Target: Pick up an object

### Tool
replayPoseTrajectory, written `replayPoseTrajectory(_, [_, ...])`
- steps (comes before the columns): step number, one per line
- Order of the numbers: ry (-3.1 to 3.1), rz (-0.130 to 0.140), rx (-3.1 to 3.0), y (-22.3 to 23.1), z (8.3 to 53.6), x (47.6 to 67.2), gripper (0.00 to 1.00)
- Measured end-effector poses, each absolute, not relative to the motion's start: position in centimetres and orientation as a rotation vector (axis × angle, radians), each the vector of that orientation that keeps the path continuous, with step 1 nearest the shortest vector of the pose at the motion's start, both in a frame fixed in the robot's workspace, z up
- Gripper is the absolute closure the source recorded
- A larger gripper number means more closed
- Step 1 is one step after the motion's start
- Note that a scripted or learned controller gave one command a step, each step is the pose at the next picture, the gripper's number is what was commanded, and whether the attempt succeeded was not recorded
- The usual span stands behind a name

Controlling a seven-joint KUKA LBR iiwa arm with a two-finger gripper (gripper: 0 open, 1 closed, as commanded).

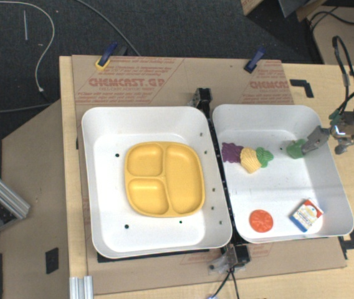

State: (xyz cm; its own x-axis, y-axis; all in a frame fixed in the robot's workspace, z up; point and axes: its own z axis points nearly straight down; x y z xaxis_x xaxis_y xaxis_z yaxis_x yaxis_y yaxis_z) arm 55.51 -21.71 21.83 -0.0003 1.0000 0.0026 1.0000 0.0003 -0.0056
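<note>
The gripper point(317, 139) is reaching into the right bin point(326, 179), fingers apparently clamping a green object point(296, 149).

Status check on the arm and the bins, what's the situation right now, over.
Gripper at right bin's far right side, tip against a small green object. Grasp unconfirmed. Nearby: purple, cream and green cluster; red disc and small carton nearer the front.

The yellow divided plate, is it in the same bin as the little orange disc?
No: the yellow divided plate lies alone in the left bin, while the orange disc lies in the right bin.
</note>
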Motion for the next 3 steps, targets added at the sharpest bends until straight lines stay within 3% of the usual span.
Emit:
replayPoseTrajectory(2, [-2.217,0.002,-2.217,-21.7,11.3,54.6,0.0])
replayPoseTrajectory(3, [-2.223,-0.003,-2.221,-21.8,12.8,54.8,1.0])
